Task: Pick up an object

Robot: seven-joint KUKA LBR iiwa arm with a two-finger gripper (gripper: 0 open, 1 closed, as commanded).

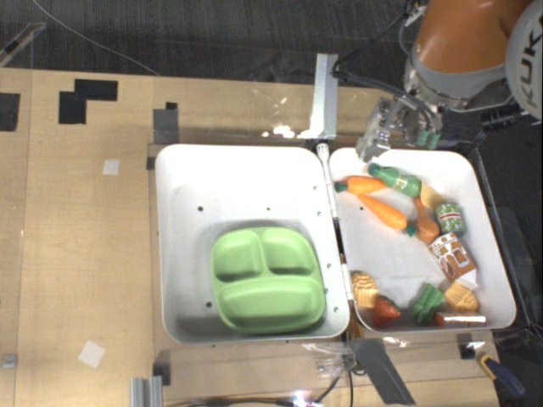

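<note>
Hovering over the back edge of the right bin [496,227]: end effector [399,134], hanging from the grey arm with its orange band [462,24]. Fingers blurred against the rim, so can't tell how far apart they are; nothing visible between them, and it looks clear of the bin contents.

Right bin, just below the end effector: green bottle [395,179] lying tilted, orange carrot [365,186] beside it near the divider, second carrot [386,213] just in front. Toward the right wall: green-and-white can [449,218], brown-and-white carton [452,256]. Front of the bin: corn piece [365,288] touching a red item [384,311], a green item [427,303], yellow corn [461,296], a red-and-white stick [461,319] against the front wall.

Left bin [195,181]: one green compartment tray [267,279], face up, sitting toward the front right corner.

Desk [76,253] is tan, with black markers [87,97] at back left.
</note>
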